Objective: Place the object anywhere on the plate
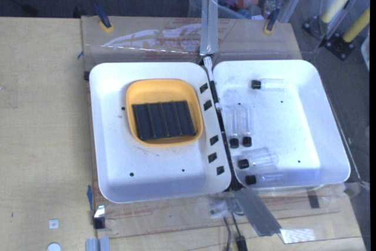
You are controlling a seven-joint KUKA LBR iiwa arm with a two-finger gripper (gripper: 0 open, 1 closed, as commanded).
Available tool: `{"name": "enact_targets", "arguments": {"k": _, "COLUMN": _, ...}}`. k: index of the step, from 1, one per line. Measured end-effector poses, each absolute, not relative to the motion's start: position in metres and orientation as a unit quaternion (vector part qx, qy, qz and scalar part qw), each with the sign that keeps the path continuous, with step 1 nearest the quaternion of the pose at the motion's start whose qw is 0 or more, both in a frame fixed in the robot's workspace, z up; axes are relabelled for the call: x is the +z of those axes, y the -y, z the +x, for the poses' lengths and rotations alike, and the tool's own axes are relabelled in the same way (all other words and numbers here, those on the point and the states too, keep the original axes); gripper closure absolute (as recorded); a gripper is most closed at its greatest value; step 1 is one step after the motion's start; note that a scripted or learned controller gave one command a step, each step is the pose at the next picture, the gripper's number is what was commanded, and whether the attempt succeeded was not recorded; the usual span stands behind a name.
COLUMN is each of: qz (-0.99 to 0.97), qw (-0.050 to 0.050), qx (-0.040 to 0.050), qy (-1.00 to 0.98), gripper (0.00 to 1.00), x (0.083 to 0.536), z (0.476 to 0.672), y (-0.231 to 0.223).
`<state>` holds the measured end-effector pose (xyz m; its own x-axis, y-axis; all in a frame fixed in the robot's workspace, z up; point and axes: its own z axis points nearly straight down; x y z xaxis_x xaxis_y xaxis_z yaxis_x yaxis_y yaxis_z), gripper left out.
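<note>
black ridged block [164, 120] on yellow plate [136, 93]

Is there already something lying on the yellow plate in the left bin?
Yes, a dark ribbed rectangular object lies flat on the yellow plate in the left bin.

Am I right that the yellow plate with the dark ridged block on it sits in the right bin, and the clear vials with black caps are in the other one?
Not quite. The camera view shows the yellow plate, with the dark ridged block on it, in the left bin. The clear vials with black caps lie in the right bin, so the two sides are swapped.
</note>
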<state>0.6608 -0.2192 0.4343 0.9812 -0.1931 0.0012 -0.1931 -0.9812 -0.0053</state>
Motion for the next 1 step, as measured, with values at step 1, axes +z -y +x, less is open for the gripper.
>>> {"name": "enact_targets", "arguments": {"k": 1, "qz": -0.995, "qw": 0.003, "qx": -0.0004, "qy": -0.098, "gripper": 1.0, "x": 0.42, "z": 0.6676, "y": 0.2203}}
